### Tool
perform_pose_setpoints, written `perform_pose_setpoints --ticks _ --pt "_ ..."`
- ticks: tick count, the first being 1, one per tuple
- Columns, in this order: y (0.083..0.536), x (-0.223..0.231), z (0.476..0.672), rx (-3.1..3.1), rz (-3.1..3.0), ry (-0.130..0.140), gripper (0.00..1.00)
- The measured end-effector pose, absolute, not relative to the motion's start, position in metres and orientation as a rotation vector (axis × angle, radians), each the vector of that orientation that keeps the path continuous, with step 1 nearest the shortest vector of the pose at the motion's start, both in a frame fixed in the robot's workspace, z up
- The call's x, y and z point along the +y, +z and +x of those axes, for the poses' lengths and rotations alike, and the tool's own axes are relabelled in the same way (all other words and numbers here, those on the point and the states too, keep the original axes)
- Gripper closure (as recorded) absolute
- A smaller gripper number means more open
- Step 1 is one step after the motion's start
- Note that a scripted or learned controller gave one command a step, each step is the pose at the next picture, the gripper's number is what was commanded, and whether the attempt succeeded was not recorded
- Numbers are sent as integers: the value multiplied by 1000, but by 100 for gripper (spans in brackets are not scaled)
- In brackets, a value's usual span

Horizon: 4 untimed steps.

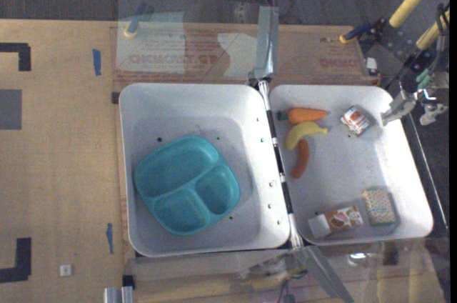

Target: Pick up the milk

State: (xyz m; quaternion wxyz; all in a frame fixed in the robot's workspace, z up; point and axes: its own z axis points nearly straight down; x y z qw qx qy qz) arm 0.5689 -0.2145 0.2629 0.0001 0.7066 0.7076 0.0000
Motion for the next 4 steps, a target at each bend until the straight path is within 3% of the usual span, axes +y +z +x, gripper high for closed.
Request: perform_pose_setpoints --ticks 1,2,3,4 --pt "182 -194 505 2292 2149 0 0" --pt "161 -159 479 2430 1994 0 0" --pt "89 -132 481 2649 1686 4 0" --pt "107 -134 481 2743 1520 2 0"
